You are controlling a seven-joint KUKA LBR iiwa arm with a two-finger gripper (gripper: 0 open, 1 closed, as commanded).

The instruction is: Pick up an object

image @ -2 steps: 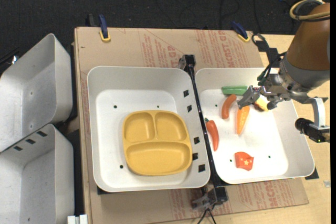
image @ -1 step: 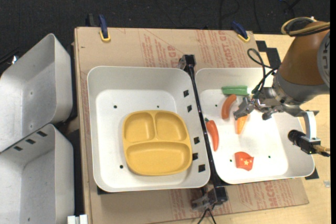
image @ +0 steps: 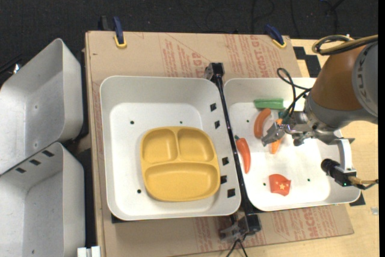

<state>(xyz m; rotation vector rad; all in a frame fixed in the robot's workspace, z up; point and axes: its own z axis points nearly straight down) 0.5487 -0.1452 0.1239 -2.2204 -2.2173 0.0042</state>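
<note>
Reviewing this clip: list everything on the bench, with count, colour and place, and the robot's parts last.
White bins: 2, side by side on the bench; left bin, right bin.
Divided plate: 1, yellow, three compartments, flat in the left bin.
Green piece: 1, green, far end of the right bin.
Curved piece: 1, orange-red, right bin, just below the green piece.
Long piece: 1, red-orange, right bin, along its left wall.
Small chunk: 1, red with a yellow mark, near end of the right bin.
Small piece: 1, orange, right bin, at the gripper tip.
Wooden board: 1, tan, under both bins.
Arm: 1, grey with orange band, reaching in from the right.
Gripper: 1, low over the right bin.
</note>
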